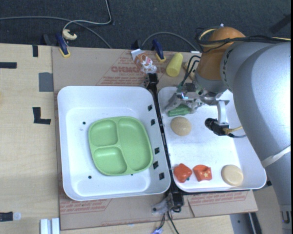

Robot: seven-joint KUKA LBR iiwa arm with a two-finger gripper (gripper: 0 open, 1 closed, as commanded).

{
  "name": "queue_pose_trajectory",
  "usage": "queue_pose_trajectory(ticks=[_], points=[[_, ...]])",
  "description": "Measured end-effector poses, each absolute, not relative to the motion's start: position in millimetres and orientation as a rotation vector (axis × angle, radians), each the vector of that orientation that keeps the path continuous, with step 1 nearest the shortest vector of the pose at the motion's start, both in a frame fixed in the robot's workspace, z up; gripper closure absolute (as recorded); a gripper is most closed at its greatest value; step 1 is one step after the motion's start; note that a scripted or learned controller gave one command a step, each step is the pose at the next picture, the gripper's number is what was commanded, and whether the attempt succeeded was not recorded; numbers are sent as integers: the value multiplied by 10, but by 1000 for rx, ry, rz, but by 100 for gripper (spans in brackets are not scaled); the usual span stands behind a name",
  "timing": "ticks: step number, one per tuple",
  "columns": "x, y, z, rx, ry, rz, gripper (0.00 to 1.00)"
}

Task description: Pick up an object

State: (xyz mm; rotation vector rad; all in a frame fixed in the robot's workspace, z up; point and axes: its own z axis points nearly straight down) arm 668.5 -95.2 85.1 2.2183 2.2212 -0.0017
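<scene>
My gripper (181,100) is low over the back left corner of the right bin (244,155). A small green object (177,112) lies right beneath it, partly hidden by the gripper's tip. A tan round object (180,126) sits just in front of that. Along the front of the same bin lie two red pieces (182,172) (202,172) and a pale tan round object (232,175).
The left bin (73,130) holds a green divided plate (119,145). A yellow object (174,65) and a small wrapped item (144,61) lie on the cardboard behind the bins. The arm's grey body (263,91) covers the right bin's far right side.
</scene>
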Motion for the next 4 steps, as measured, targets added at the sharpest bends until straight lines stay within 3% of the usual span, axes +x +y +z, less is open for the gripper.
queue_pose_trajectory(ticks=[1,2,3,4], points=[[6687,-1012,853,2218,2222,-1,0],[5879,-1220,864,2220,2219,0,0],[6603,-952,853,2217,2223,3,0],[5837,-1060,862,2220,2220,1,0]])
